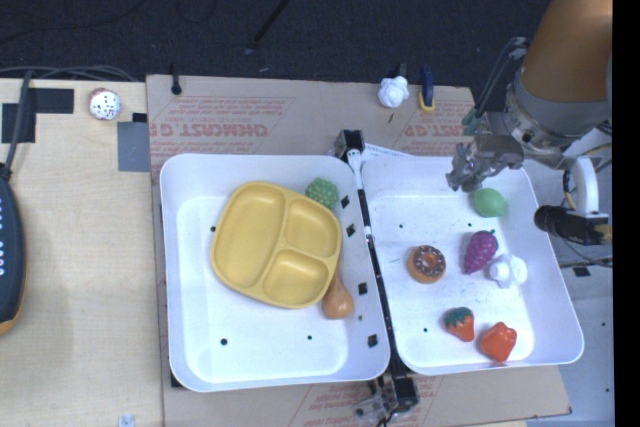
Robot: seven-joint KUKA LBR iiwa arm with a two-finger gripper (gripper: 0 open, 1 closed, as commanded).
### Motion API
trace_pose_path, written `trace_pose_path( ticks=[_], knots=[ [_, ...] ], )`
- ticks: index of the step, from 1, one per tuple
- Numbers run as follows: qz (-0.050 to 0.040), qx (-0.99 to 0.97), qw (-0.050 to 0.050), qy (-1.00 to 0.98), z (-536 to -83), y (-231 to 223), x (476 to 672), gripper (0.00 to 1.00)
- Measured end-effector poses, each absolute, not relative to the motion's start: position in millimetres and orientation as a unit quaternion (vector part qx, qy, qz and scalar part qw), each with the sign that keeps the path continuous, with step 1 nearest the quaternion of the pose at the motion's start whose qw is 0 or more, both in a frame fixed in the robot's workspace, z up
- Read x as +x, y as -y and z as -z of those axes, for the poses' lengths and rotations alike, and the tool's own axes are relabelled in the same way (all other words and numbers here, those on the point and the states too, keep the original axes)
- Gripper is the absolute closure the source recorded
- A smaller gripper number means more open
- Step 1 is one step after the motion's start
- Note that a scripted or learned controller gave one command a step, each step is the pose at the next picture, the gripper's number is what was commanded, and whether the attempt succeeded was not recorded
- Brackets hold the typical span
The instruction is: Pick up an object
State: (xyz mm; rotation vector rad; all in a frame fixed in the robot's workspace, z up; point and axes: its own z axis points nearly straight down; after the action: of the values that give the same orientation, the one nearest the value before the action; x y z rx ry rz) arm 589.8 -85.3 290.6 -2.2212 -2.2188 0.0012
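Observation:
My gripper (468, 175) hangs over the far edge of the right bin (560, 315), just up and left of a green round object (490, 203). Nothing shows in its grasp. Lower in the same bin lie a purple grape bunch (479, 251), a chocolate donut (427, 264), a small white object (508, 270), a strawberry (459, 323) and a red pepper (498, 341). The grey arm with its orange band (570, 25) comes in from the upper right.
The left bin (200, 335) holds a yellow divided plate (280, 243), a green bumpy item (322, 192) at the plate's far edge and a tan pear (337, 301) at its near corner. A white ball (393, 92) sits on the cardboard behind the bins.

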Motion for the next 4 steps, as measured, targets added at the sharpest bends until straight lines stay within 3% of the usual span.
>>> trace_pose_path(
  ticks=[1,2,3,4],
  knots=[
    [-0.0027,-0.708,0.005,0.706,-258,52,505.0,1.00],
    [0.0013,-0.703,0.001,0.711,-290,-55,497.9,1.00],
    [0.0058,-0.708,-0.005,0.706,-448,-11,475.9,1.00],
    [-0.0028,-0.707,0.002,0.708,-390,-25,475.6,1.00]
  ],
)
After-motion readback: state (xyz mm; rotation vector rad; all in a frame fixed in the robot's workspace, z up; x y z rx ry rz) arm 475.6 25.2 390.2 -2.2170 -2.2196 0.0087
